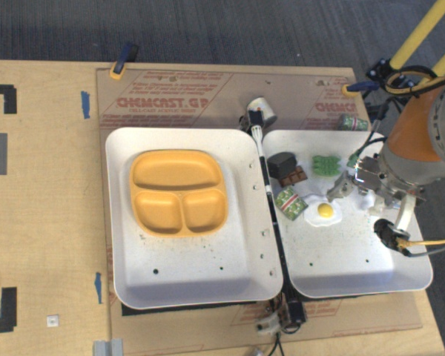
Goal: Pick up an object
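Note:
The right bin [356,273] holds several small items. A toy fried egg [324,213] lies near its middle. Left of the egg is a green and white packet [288,201], and a dark brown block [284,166] sits behind that. A green leafy piece [326,165] lies toward the back. My gripper [343,187] hangs low over the right bin, just right of the egg and in front of the green piece. Nothing can be seen held in it. The grey arm with its orange band [414,133] rises behind it.
The left bin [185,277] carries a yellow divided plate [179,191]. A small green can [352,122] lies on the cardboard behind the right bin. A black cable end [388,234] dangles over the right bin's right side. A white clamp [259,113] sits where the bins meet.

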You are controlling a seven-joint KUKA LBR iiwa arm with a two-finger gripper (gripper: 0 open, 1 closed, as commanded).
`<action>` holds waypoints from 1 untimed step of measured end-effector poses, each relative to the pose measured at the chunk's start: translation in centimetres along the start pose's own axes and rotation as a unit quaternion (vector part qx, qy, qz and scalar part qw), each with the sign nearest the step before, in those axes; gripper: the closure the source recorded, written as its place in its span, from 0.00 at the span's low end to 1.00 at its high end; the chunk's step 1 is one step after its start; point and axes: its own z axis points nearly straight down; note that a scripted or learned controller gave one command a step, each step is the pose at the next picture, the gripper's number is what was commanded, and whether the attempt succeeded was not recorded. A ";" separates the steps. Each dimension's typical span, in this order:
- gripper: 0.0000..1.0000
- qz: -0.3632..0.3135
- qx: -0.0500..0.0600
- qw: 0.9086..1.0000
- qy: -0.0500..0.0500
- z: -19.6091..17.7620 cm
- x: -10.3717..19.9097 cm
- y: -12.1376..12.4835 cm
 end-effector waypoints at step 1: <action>0.00 0.015 -0.001 1.000 0.000 0.1 0.2 8.1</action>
